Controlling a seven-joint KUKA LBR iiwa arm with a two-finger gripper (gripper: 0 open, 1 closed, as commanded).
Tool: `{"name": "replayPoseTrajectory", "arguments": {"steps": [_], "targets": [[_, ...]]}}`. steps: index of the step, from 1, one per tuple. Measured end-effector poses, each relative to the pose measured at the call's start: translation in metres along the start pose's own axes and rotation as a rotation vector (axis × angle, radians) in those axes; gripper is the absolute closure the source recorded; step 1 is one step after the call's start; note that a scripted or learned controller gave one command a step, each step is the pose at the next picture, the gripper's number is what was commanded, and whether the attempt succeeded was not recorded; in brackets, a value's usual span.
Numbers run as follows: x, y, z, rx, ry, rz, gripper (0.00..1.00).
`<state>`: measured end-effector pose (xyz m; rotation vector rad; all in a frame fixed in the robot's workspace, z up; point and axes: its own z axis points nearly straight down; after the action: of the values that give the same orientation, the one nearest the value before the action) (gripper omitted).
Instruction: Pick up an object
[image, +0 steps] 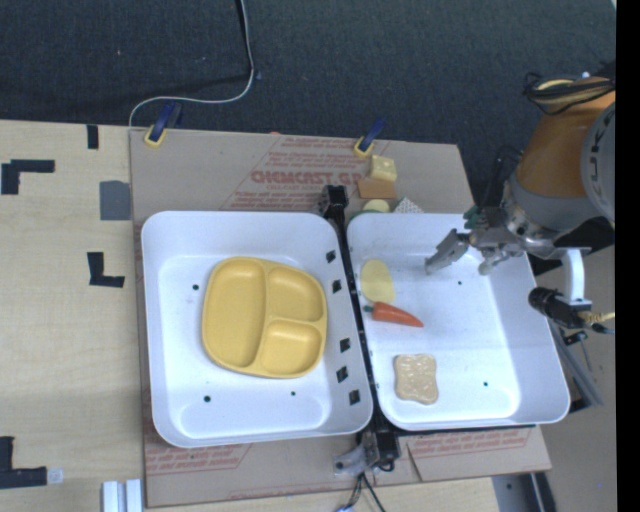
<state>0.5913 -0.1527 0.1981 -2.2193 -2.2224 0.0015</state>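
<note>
The carrot (397, 316) is the nearest thing to pick, together with the pale yellow piece (376, 280) just beside it; both lie in the right bin (520, 330) near its left wall. The gripper (468, 256) hangs over the upper part of this bin, and its two fingers are spread apart with nothing between them. One finger points to about 8 o'clock, the other is shorter in the view and I cannot say exactly how far it reaches, because the wrist covers a part of it.

From the gripper, the pale piece is at about 8 o'clock, near, and the carrot is a little lower, also at about 8 o'clock but more apart. The cracker (416, 379) lies at about 7 o'clock, well apart, near the bottom of the bin.

What can go wrong, in my judgement: the carrot is thin and lies flat, so the fingers may close above it or push it away instead of catching it. The carrot and the pale piece are almost touching, so a descent between them may move both and take none. They are also close to the bin wall, and one finger may hit this wall.

In the left bin (170, 300) lies a yellow tray (264, 316), far at 9 o'clock.
</note>
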Motion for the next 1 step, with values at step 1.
{"name": "replayPoseTrajectory", "arguments": {"steps": [1], "targets": [[0.0462, -0.0054, 0.1148, 0.005, 0.001, -0.002, 0.00]]}}
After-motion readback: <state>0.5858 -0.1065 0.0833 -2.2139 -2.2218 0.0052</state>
